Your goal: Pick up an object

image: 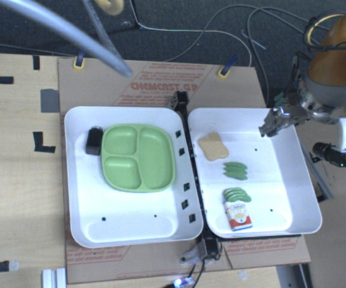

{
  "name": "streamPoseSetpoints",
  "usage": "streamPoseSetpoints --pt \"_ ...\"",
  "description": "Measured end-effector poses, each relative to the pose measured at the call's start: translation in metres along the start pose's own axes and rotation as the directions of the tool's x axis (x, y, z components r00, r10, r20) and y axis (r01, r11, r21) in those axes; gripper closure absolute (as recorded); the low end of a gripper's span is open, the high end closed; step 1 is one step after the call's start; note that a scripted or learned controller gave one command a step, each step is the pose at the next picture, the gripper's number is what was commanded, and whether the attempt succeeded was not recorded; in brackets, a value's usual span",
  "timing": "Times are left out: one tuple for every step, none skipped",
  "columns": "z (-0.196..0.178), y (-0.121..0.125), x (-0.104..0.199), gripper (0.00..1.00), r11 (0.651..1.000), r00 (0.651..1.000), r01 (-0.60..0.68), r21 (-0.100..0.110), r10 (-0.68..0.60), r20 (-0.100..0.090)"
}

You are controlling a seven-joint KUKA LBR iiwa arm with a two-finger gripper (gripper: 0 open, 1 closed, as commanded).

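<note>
Two white bins sit side by side on cardboard. Gripper (273,125) hovers at the right bin's (293,179) far rim, seemingly empty. Candidate objects lie centrally, reachable: tan bread slice (212,146), pea pod (235,170), small carton (239,215). Left bin holds green divided plate (139,158).

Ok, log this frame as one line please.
stage: approach | gripper: over right bin upper-right corner, nothing held | right bin: cracker, pea pod, carton | left bin: green tray
</note>
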State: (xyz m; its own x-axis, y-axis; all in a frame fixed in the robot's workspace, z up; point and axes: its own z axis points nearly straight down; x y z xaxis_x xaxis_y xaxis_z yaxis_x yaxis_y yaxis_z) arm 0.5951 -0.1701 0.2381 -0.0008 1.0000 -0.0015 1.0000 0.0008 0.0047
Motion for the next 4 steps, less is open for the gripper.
streamPoseSetpoints --pt "-0.021 0.001 0.000 1.00 1.000 1.000 0.000 0.003 0.000 -0.001" --pt "-0.005 -0.002 0.050 1.00 1.000 1.000 0.004 0.007 -0.004 -0.002" --pt "-0.001 -0.021 0.104 1.00 1.000 1.000 0.005 0.007 -0.005 -0.003" --pt "0.011 -0.024 0.164 1.00 1.000 1.000 0.005 0.007 -0.005 -0.002"
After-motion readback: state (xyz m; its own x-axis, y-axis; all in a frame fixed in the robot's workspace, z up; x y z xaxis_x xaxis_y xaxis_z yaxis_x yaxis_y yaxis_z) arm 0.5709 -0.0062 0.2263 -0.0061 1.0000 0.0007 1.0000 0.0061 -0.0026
